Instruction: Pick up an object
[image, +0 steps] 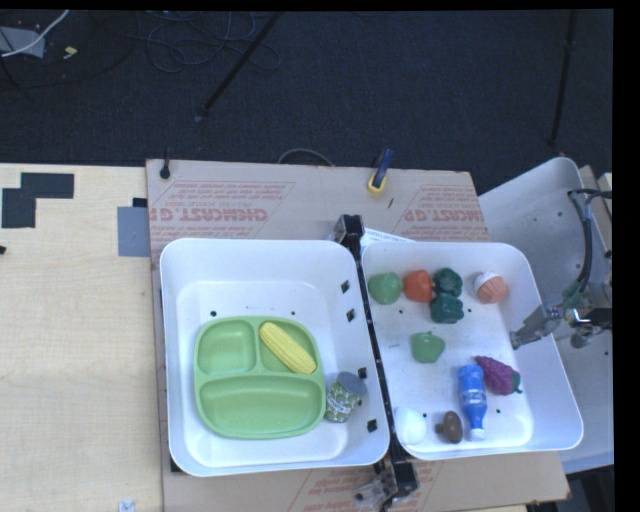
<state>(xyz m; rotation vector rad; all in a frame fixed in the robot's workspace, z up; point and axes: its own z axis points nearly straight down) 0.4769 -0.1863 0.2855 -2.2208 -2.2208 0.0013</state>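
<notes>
Beside the right bin's (545, 300) right wall, pincer (530, 330), purple toy (497, 374) near

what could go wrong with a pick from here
The gripper sits at the right bin's right wall, so a descent here might strike the rim. The purple toy touches the blue bottle, so grabbing one may shove the other. The dark green toys are crowded beside the orange one.
</notes>
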